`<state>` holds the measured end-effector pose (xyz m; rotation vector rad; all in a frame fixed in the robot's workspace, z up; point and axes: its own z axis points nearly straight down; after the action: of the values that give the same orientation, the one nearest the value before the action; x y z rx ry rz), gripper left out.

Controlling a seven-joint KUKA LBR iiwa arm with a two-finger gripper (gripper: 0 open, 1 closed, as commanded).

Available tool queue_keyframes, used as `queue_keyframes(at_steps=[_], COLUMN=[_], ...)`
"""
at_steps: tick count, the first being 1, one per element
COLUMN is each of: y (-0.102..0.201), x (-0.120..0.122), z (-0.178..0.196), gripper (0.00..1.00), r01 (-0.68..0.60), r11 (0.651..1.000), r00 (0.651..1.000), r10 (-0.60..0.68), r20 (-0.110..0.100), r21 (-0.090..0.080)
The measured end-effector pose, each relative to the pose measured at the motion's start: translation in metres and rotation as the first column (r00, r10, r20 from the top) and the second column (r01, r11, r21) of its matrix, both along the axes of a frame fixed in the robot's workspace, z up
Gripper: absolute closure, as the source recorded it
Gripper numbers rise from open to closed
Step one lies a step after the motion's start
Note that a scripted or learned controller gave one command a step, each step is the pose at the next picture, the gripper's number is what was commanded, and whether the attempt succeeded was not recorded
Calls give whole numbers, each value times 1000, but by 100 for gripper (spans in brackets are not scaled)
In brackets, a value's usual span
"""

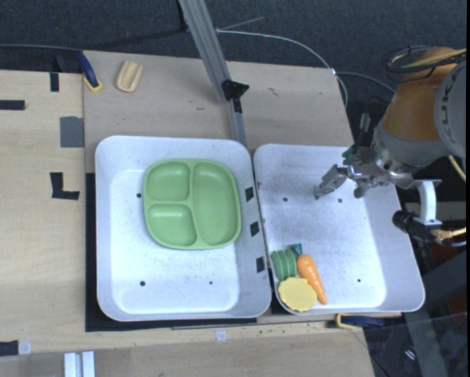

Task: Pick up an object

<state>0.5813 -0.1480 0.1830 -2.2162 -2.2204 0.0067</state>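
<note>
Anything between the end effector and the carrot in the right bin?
Nothing visible. The end effector hangs over bare floor of the right bin; the carrot lies at the near left corner, beside other toy food.

The wooden bench (pixel 172 104) carries two shallow white bins side by side, their inner rims touching. Taking the left bin (pixel 117 289) as the mark: the right bin (pixel 376 285) sits just beside it on the arm's side. Beyond the left bin's far left corner a small tan block (pixel 129 76) lies on the bare wood, with a blue and yellow clip (pixel 89 71) just beside it, farther left. Black tape marks (pixel 60 187) are stuck to the bench left of that bin. A grey metal pole (pixel 207 34) slants up from the bench behind the bin's far right corner.
</note>
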Motion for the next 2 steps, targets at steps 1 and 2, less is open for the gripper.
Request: queue_keyframes(at_steps=[1, 2], y=[2, 2], x=[7, 8], z=[-60, -47], gripper=[0, 100], r01=[0, -1], r11=[1000, 1000], r00=[1000, 1000], r10=[0, 1], r20=[-1, 3], r21=[0, 0])
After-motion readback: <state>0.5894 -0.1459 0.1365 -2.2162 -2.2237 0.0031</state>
